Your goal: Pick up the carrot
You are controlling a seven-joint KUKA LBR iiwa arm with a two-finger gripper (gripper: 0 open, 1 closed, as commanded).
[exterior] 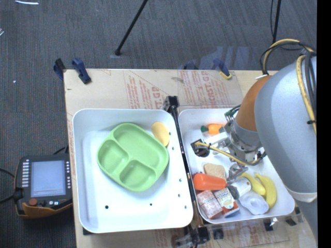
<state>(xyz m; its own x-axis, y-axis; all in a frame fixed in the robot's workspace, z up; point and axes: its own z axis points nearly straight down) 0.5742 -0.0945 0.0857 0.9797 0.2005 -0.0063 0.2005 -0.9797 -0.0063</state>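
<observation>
Carrot [209,181] lying in the right-hand bin [192,119], toward the front of the worktop [129,87] and close against the wall shared with the left bin [83,200]. Long axis roughly parallel to the worktop's front edge; blunt end toward the divider, taper toward the worktop's right side, tip close to the gripper [237,173]. Likely a toy: light, rigid, smooth and a bit slippery, so liable to squirt out of a pinch near the narrow end. Best taken across the thick middle, jaws closing at right angles to the long axis. Crowded neighbours: a slice of bread [214,170] just behind, snack packets [217,203] just in front, a banana [264,188] nearer the right edge. A second, smaller orange item [213,129] toward the back of the same bin, possibly another vegetable, too small to name. Green divided plate [133,156] and a yellow lemon-like piece [161,133] in the left bin. Gripper low over the right bin beside the carrot's tip; jaws' state impossible to tell, nothing visibly between them.
</observation>
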